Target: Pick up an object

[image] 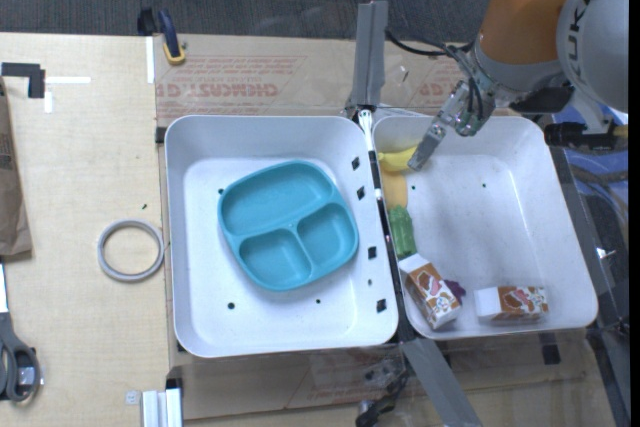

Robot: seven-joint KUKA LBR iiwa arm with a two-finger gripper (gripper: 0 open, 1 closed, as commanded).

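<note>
- Two white bins sit side by side; the left bin (190,315) holds a blue divided tray (288,225), the right bin (520,215) the loose items we can choose from.
- The arm (530,0) reaches in from the right toward that bin's far left corner, which we judge it is targeting.
- The gripper (428,147) hangs tilted just above a yellow object (396,160); we cannot tell its opening, and nothing is visibly gripped.
- A green item (402,233) lies along the left wall.
- Two small cartons (433,293) (512,301) rest at the near edge.
</note>
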